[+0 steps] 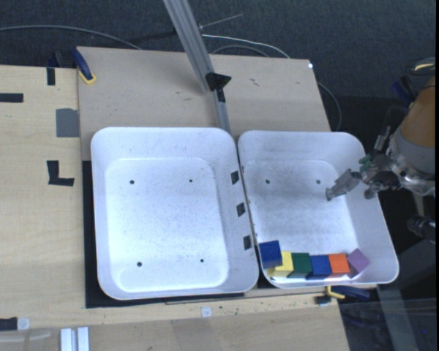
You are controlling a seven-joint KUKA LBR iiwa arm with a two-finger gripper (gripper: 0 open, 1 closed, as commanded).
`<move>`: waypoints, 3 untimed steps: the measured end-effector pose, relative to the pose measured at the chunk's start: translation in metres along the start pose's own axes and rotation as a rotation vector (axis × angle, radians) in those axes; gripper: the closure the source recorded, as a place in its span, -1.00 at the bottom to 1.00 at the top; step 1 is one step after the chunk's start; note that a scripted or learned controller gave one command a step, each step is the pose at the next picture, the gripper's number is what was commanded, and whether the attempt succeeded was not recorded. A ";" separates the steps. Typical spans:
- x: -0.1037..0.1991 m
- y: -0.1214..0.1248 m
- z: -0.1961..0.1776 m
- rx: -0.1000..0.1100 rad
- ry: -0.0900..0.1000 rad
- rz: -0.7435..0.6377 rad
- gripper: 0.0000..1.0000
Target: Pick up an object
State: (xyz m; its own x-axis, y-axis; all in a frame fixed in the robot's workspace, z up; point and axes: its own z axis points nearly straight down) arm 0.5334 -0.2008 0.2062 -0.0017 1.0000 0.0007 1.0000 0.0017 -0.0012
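Coloured blocks lie untouched along the right bin's lower edge, while the tool, whose state I cannot tell, hangs above mid-bin at frame right, so the pick seems not yet begun.

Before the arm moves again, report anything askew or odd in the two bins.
Nothing is spilled or damaged. The blocks sit crowded in a row against the near wall of the right bin, one blue block slightly out of line. The left bin is speckled with dark flecks, like the right one.
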 end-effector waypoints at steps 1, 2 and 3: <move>0.038 -0.002 -0.002 0.001 0.001 -0.004 -1.00; 0.058 0.005 -0.006 0.000 0.000 -0.003 -1.00; 0.026 0.006 -0.024 -0.002 -0.002 0.002 -1.00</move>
